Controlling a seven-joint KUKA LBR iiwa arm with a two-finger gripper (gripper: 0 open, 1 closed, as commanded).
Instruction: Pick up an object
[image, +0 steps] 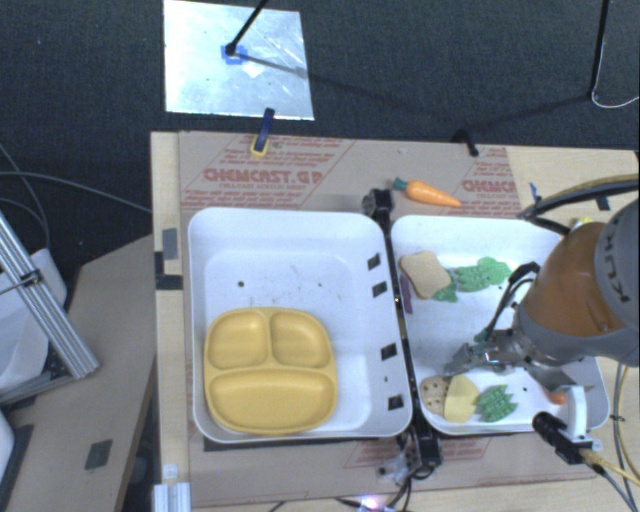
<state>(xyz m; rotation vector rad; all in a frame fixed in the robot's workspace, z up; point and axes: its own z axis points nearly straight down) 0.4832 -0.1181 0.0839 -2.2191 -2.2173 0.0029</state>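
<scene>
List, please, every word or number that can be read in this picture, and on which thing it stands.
"CHEMCAST GP": red print on the brown sheet behind the left bin.
"CHEMCAST", cut off: same sheet, behind the right bin, near the carrot.
Smaller print beneath: too blurred.

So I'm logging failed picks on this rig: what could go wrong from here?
The end effector sits low over the right bin, just above a tight cluster: yellow piece, green leafy piece and a cookie-like piece. It may pinch two items or nudge one aside. They also lie near the bin's front wall, so a finger could strike it.
</scene>
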